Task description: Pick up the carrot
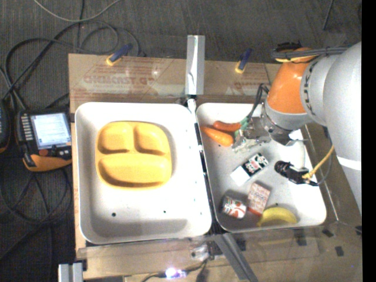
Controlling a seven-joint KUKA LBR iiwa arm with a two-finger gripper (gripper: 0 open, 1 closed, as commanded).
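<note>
The carrot (218,136) lies in the right bin (314,207), at about 10 o'clock of that bin, near its left wall. A second orange piece (227,125) lies just beside it. The pincer (245,138) is at the carrot's 3 o'clock end; I cannot tell its state. A small black-and-white box (251,167), a can (234,207), a packet (258,196) and a banana (277,217) lie toward 6 o'clock; their writing is too small to read. The left bin (94,213) holds a yellow tray (135,154).
</note>
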